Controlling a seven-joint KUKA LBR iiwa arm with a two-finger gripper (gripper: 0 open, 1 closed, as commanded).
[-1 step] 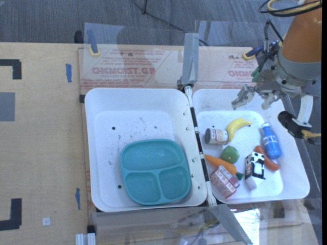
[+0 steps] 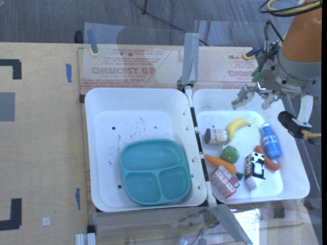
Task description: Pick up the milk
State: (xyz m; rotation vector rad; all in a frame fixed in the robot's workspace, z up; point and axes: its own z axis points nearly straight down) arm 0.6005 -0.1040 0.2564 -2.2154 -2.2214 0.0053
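**My tool hangs apart over the right bin, the milk lies near the front**

The desk is light wood and it carries two shallow white bins side by side. The left bin holds a teal divided plate with three compartments, lying in the front half of that bin. The right bin holds all the small things.

My arm comes in from the right, grey with an orange band above the wrist. My tool hangs over the back part of the right bin, and its two fingers stand apart with nothing between them.

The milk, a small carton with black and white cow spots, lies on its side in the front right part of the right bin, well apart from my tool. Just left of it lies a pink and white box, near the front wall. A blue bottle lies behind the milk, and an orange-red thing lies partly under the bottle, I cannot tell what it is. A banana lies near the middle of the bin, touching or almost touching a small can on its left. A green fruit sits in front of the banana, and a carrot lies just in front of the fruit.
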